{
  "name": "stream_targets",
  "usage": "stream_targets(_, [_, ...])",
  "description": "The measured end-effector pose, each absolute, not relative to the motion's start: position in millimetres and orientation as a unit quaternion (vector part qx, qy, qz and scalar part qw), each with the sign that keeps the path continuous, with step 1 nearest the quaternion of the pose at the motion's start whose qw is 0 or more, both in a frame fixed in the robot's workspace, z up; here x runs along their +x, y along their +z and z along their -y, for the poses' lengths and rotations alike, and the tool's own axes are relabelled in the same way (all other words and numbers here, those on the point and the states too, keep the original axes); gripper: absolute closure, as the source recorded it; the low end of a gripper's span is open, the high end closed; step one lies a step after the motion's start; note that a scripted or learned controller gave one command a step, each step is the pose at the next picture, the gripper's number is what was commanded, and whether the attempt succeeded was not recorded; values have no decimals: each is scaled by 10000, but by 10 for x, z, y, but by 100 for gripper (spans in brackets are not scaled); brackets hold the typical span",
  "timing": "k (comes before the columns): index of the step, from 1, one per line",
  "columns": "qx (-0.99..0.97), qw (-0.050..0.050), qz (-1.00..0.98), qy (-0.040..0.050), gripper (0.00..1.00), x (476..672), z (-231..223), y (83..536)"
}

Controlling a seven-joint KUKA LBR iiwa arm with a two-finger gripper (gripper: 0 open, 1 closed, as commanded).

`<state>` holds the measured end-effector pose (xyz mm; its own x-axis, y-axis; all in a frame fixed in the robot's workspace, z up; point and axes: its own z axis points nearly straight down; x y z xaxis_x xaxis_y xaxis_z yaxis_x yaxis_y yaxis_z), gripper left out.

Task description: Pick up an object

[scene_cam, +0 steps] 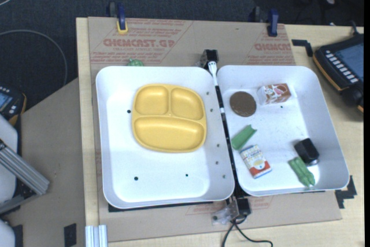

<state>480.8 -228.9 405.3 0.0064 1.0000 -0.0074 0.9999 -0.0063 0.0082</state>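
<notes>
Right bin [324,124] holds the picks: brown disc [243,103] at 11 o'clock, black block [306,150] at 4, small carton [255,160] at 6. Tool state: can't tell. Best bet imo: black block, approach straight down, clear of bin wall.
</notes>
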Motion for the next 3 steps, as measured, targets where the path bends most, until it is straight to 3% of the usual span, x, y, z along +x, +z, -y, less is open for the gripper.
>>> stream_targets(1, [7056, -54, -7085, -16, 100, 4787, 1727, 3005])
stream_targets(2, [7042, -52, -7100, -12, 100, 4787, 952, 2314])
stream_targets(3, [7033, 6, -7109, 26, 100, 4825, 78, 2587])
